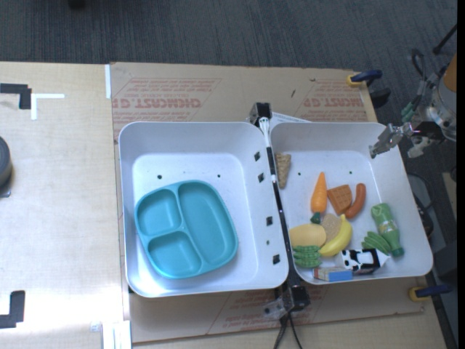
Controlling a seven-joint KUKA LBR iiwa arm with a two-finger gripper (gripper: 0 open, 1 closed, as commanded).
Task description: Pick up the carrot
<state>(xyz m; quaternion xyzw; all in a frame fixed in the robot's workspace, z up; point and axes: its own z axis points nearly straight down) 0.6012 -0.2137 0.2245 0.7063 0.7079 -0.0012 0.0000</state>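
— Where's the carrot (319, 192)?

— In the right bin (401, 171), near the middle. Orange, standing almost on end from where we look, its green tip pointing down toward the front. A brown waffle-like square (339, 197) lies just beside it on the right, and a sausage (355, 201) past that.

— And the gripper (399, 138)?

— Up at the far right corner of that bin, over the rim, well apart from the carrot. Its fingers look spread, with nothing between them.

— What else is in there?

— A banana (337, 239) and a yellow lemon-shaped piece (308, 235) in front of the carrot, a round cracker (332, 225) between them. Some green beans (306, 255) at the front left, a green vegetable (384, 225) on the right, a black and white toy (361, 259) by the front wall. A slice of bread (282, 170) leans near the divider.

— The left bin (145, 140)?

— A teal plate (187, 228) with three sections sits in it, toward the front.
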